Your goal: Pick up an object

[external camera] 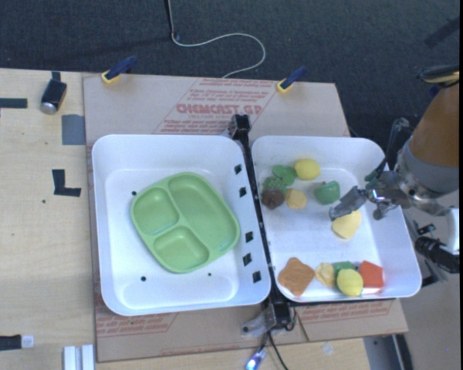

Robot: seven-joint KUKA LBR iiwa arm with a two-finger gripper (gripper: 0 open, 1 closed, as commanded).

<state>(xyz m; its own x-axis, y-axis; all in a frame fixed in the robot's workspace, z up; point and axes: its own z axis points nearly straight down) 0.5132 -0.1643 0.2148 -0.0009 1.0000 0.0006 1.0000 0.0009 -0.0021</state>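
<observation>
Gripper (pixel 360 203) fingers apart beside yellow piece (pixel 347 224), near right bin's (pixel 401 280) far wall

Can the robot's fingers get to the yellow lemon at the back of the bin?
Probably yes. The lemon lies uncovered in the right bin, and the gripper hovers nearby with nothing between them.

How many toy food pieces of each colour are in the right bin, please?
Yellow: 5
Green: 3
Brown: 2
Red: 1
Total: 11, though the front cluster is tightly packed, so that part is less certain.
</observation>
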